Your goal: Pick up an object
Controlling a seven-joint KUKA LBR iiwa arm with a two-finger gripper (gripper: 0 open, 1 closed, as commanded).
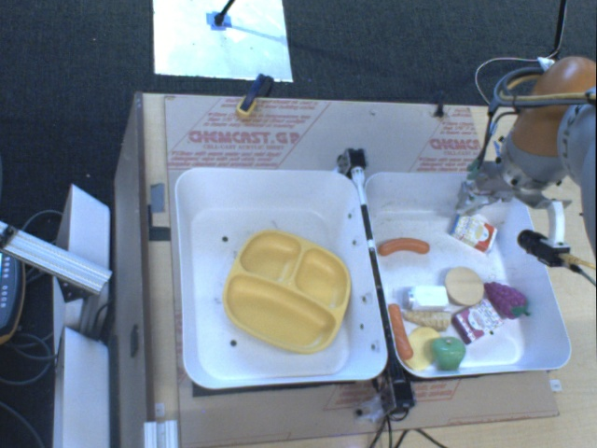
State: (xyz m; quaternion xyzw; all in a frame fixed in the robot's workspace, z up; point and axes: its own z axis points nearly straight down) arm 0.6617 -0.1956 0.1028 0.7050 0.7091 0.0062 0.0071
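Reaching in from the right, the arm (550, 119) has its gripper (480, 199) low over the far-right part of the right bin (550, 353), w/ a red-and-white carton (474, 232) right under it, touching or nearly so. Can't tell if the carton is actually betw. the fingers, or if they're spread or closed; too small and blurred.

Rest of right bin: sausage (404, 246) near the left wall, about mid-depth. Round tan disc (464, 287) toward the middle, purple grapes (505, 299) just right of it near the right wall. White block (428, 297) left of the disc, pale corn-like piece (427, 318) just below it. Red-and-white packet (478, 322) under the grapes. Carrot (399, 332) along the left wall near the front, green apple (448, 353) by the front edge on a yellow item (422, 349).

Left bin (201, 250): yellow divided tray (286, 290) sits about centre, tilted diagonally to the bin walls.
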